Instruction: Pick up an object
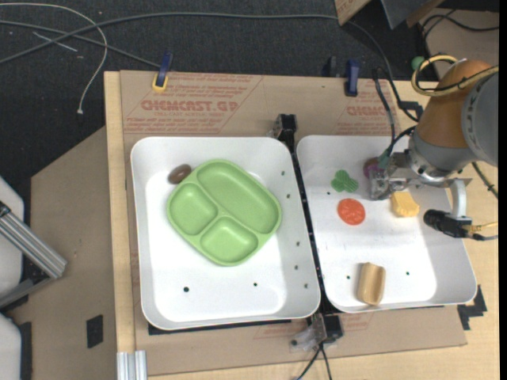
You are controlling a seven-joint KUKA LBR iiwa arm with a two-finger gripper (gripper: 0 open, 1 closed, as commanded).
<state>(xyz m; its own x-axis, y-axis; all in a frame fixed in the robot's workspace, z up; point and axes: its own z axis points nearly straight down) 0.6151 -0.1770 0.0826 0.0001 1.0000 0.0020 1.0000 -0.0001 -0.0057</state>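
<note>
A robotics lab: 2 white bins (150,236) clamped to a cardboard-topped bench (119,212), loose cables (71,38).

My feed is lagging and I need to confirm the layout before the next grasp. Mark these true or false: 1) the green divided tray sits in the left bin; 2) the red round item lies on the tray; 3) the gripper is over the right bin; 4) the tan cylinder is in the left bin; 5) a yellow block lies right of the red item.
1) True: the green divided tray sits in the left bin.
2) False: the red round item lies on the floor of the right bin.
3) True: the gripper is over it.
4) False: the tan cylinder is in the right bin.
5) True: the yellow block is there.
</note>
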